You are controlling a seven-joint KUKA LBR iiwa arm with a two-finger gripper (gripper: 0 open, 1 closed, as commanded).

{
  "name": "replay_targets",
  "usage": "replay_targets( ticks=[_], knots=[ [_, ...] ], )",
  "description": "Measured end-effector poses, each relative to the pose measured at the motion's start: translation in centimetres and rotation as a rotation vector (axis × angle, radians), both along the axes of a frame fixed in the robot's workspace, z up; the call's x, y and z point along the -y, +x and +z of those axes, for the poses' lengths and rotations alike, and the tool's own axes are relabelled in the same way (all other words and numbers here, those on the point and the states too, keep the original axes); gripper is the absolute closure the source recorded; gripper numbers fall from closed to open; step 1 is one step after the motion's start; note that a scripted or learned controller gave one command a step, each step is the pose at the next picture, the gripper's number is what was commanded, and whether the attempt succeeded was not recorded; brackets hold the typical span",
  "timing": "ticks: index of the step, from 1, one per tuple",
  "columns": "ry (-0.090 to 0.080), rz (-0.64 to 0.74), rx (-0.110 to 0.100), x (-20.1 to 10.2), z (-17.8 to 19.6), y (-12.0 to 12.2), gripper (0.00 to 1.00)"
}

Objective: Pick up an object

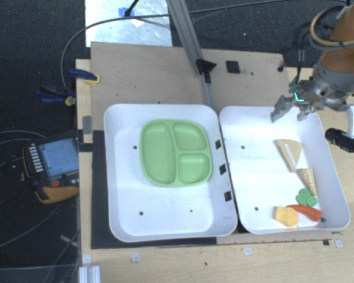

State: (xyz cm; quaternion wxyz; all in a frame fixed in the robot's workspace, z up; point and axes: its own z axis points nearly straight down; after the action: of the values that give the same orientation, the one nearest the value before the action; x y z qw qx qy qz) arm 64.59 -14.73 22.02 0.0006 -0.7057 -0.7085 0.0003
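My gripper [292, 111] hangs over the far edge of the right bin [253, 170], its two grey fingers spread open with nothing between them. Below it, along the bin's right side, lie a tan wedge [289, 153], a small tan cone-shaped piece [307, 179], a green leafy toy [306, 197], a red-orange carrot-like piece [304, 210] and a yellow corn-like block [287, 216]. The wedge is the closest to the gripper, a little toward the near side of it.
The left bin [124, 205] holds a green divided plate [176, 152]. A grey pole [186, 28] slants across the bench's back. Cables and a handheld controller [52, 167] lie off the bench at left.
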Motion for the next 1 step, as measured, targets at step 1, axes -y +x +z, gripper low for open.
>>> replay_targets(
  ticks=[1],
  knots=[
    [-0.001,0.000,0.003,0.00,0.17,0.08,0.00]
  ],
)
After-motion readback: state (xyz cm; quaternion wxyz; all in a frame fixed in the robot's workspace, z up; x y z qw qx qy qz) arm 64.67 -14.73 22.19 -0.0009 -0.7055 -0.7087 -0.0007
